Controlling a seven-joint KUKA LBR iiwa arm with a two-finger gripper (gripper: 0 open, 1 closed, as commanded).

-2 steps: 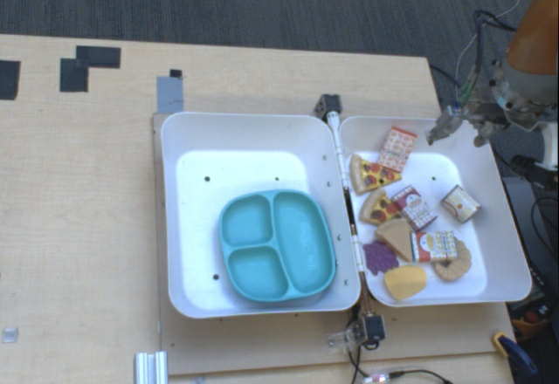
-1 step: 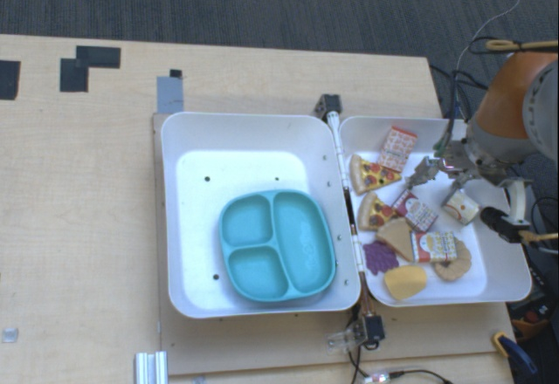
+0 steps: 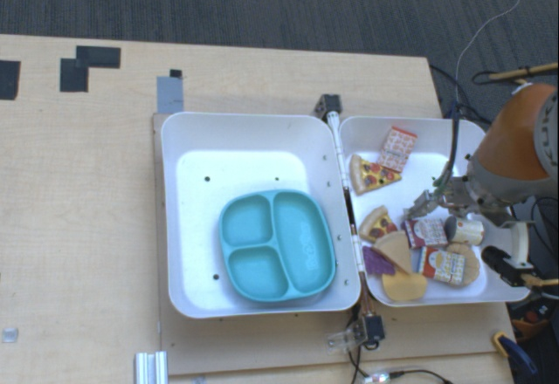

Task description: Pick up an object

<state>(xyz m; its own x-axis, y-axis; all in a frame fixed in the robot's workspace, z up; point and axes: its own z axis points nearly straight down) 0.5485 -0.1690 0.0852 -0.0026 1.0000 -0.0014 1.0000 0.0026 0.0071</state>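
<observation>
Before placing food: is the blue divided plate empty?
Empty: all three compartments of the light blue plastic divided plate show bare blue.

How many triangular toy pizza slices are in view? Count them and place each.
2. One triangular toy pizza slice lies near the right white bin's back-left corner; the other lies at mid-left. The arm may hide more.

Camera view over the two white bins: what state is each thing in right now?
Turquoise three-section plastic plate: lying flat in the left white bin.
Two toy pizza slices: lying flat in the right white bin.
Red-patterned packet: lying tilted.
Gripper: low over the toys.
</observation>
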